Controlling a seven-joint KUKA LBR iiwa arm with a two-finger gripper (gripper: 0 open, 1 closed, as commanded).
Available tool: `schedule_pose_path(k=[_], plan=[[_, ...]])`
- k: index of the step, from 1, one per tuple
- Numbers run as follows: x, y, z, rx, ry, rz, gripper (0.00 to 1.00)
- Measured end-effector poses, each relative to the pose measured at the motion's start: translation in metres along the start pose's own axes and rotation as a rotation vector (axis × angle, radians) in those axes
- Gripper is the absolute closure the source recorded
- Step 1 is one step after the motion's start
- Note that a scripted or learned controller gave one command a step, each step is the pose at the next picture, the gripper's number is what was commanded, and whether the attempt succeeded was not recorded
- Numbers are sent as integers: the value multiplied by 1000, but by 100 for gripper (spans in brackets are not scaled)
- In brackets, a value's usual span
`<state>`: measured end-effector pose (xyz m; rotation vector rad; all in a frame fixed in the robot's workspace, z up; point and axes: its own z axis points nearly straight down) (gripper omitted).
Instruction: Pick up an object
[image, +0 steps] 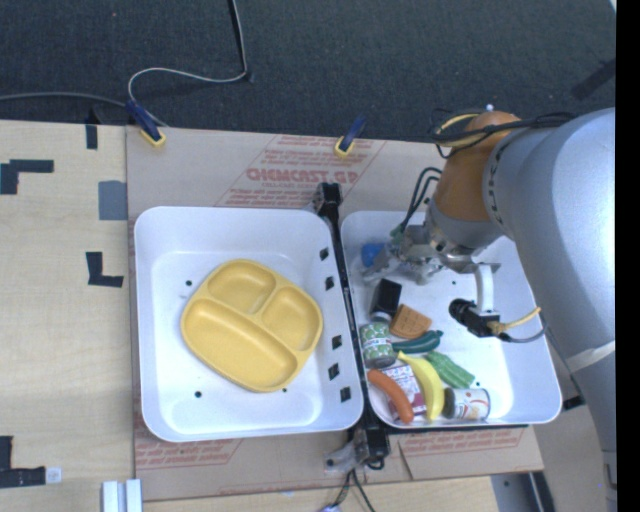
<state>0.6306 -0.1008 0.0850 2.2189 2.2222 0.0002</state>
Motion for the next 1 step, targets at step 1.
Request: schedule_pose_path(k=[1], plan=[[0, 0, -10, 0, -1, -1, 100]])
